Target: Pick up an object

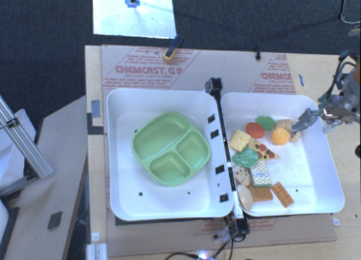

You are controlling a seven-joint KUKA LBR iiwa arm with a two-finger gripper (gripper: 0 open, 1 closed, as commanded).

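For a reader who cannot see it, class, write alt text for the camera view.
A gripper reaches from the right into the right bin, beside an orange ball among a cluster of toy foods. The left bin holds a green divided tray. Both white bins sit side by side on a bench.

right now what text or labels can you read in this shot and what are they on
"CHEMCAST GP", red, repeated on the brown protective sheet under the bins.
Smaller red lines printed beside it: too blurred to read.
Print on the small blue and white packet in the right bin: too small to read.
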